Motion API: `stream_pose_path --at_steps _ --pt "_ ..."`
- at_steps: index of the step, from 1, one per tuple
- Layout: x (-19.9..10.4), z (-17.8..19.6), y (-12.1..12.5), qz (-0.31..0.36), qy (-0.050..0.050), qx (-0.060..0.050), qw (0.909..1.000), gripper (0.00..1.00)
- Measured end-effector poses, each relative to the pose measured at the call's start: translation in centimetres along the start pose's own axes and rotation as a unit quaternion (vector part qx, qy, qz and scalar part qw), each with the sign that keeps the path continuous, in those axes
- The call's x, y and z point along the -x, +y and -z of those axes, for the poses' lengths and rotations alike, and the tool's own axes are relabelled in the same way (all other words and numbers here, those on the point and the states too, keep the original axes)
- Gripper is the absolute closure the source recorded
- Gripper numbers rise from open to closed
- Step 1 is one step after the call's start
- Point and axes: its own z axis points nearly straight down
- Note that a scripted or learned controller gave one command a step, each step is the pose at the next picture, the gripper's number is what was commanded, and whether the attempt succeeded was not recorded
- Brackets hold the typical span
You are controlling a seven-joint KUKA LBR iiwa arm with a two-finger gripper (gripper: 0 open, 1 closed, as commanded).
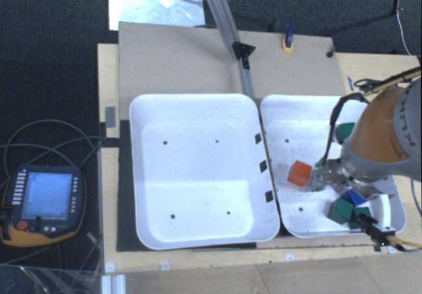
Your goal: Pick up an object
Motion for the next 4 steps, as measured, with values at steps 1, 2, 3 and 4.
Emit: stream_pose_path --at_steps 1,2,3,4 --pt "-0.4 4.6 -0.3 0.0 -0.001 0.002 1.0 1.0" --pt "-0.6 8.9 -0.2 0.0 -0.001 0.002 1.0 1.0" --pt "-1.3 14.5 0.8 0.001 -0.001 0.003 1.0 1.0" --pt "-6.7 13.4 1.8 0.003 0.001 -0.001 1.0 1.0"
